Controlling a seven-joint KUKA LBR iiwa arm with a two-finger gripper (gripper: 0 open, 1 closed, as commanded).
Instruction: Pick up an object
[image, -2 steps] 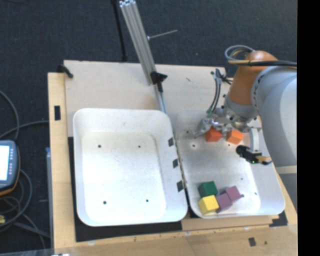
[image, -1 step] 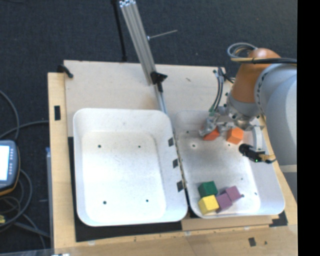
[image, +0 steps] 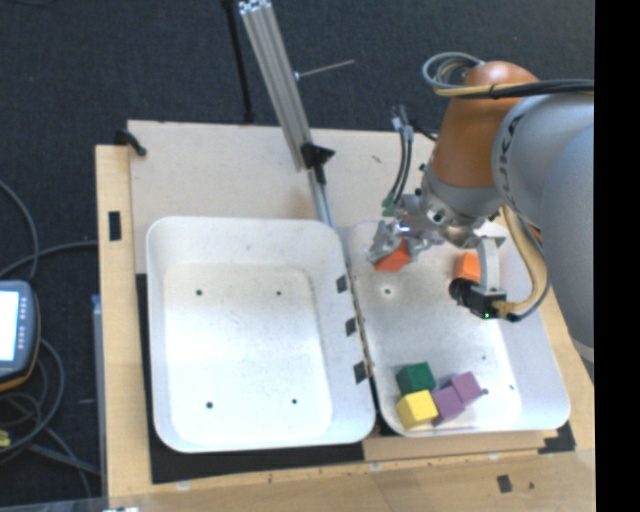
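My gripper (image: 396, 243) hangs over the far left corner of the right bin (image: 530, 385), pointing down. An orange block (image: 392, 259) sits between its fingertips, and the fingers look shut on it. A second orange piece (image: 467, 266) lies in the same bin to the right, partly hidden by the arm and a black cable. Near the bin's front edge a green block (image: 415, 377), a yellow block (image: 418, 408) and a purple block (image: 456, 393) lie close together.
The left bin (image: 160, 300) is white with a few dark specks. A slanted metal rail (image: 285, 95) crosses the back of the bench and ends near the gap between the bins. The grey arm with its orange band (image: 470, 130) covers the far right.
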